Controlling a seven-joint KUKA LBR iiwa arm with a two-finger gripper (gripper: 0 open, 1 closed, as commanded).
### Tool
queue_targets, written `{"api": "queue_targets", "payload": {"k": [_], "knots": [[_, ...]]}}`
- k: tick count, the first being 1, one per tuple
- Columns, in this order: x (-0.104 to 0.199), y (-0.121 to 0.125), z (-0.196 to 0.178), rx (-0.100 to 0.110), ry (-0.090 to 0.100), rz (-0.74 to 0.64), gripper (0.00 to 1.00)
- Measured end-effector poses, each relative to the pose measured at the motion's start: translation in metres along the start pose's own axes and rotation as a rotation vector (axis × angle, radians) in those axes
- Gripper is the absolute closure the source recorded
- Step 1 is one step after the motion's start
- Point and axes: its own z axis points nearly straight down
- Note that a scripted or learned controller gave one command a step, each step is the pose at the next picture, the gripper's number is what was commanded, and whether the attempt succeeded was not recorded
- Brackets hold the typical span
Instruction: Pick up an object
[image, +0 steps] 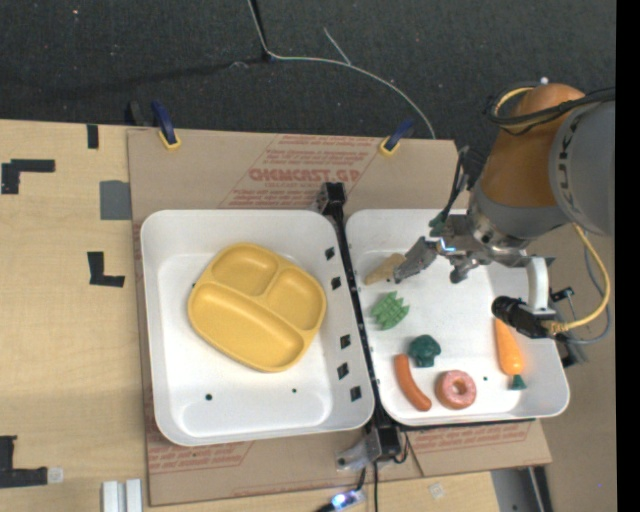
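- Gripper (412, 262) sits over the upper-left part of the right bin (540, 405); fingers blur into a tan object (383, 270) below them, so can't tell if it's gripped or just beside the tips. Open/closed state: cannot tell.
- Arm (530, 165) blocks the right bin's top-right corner; its upper part is cut off by the frame edge.
- Tan object: identity unclear, partly under the gripper.
- Rest of right bin: light green leafy piece (390, 311) mid-left, dark green broccoli-like piece (424, 349) below it, red sausage (411, 383) and pink donut (457, 389) near the bottom edge, carrot (509, 348) at the right edge, top end touching a black fitting.
- Left bin (165, 400): yellow divided tray (258, 305), roughly centred.
- Cardboard sheet (290, 175) under the bins: red print, reads roughly "CHEMCAST GP", faint and partly hidden by the bins.
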Motion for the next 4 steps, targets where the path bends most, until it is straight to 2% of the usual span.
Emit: {"api": "queue_targets", "payload": {"k": [1, 2, 3, 4], "knots": [[-0.003, -0.004, 0.065, 0.001, 0.0, 0.001, 0.0], [-0.002, -0.004, 0.11, -0.007, -0.002, 0.0, 0.0], [-0.002, -0.003, 0.097, -0.009, -0.001, -0.001, 1.0], [-0.002, -0.004, 0.034, -0.012, 0.0, 0.0, 1.0]]}}
